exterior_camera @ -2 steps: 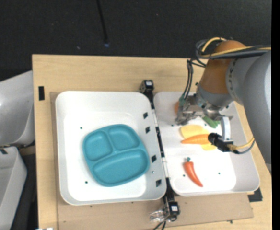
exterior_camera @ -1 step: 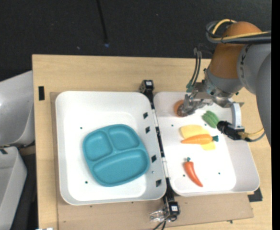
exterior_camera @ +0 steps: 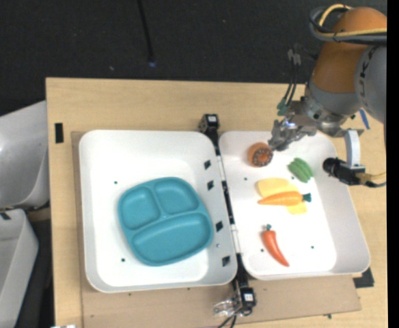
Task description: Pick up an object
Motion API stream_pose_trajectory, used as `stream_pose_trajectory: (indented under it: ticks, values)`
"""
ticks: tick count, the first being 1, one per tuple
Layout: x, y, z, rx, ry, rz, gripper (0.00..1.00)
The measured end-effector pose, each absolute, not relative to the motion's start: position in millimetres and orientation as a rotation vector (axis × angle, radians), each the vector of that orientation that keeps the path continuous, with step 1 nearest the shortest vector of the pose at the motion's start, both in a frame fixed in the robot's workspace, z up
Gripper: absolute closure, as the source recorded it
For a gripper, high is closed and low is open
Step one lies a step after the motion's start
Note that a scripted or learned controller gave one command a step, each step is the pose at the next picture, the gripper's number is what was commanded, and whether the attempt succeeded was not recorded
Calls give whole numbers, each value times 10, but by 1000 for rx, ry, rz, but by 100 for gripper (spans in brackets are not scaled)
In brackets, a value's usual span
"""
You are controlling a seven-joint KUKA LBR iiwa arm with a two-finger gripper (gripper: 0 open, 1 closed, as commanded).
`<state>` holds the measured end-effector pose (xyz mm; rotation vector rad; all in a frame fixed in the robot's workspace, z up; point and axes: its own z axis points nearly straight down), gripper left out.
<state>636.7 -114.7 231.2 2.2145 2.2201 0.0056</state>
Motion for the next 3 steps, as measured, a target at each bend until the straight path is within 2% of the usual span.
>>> stream_pose_trajectory:
  ticks: [1,3]
  values:
    - [6256,-553,2362,2215,2228,2,100]
    - [6202,373,2518,2214,2228,3,100]
